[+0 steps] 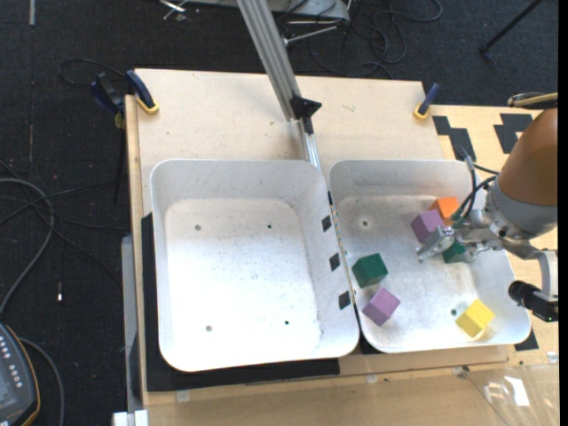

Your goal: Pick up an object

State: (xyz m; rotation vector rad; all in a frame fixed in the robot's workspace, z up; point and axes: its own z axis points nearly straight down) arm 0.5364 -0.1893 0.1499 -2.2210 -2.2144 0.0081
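No readable brand, label or writing shows anywhere on the table [222,114]. Taking the green cube [369,268] as landmark: far to its left lies the left bin [169,185], a wide stretch of bare white floor out to its rounded rim. The green cube itself sits in the right bin [390,174], just beside the shared wall. Below and slightly right of it is a purple cube [382,305]. Up and to its right a second purple block [426,224] lies beside an orange block [446,208]. The claw [441,242] hangs just right of that purple block, over a dark green piece [455,254]; whether its fingers grip anything cannot be told. Farthest right and lower, a yellow cube [477,318] rests near the rim.
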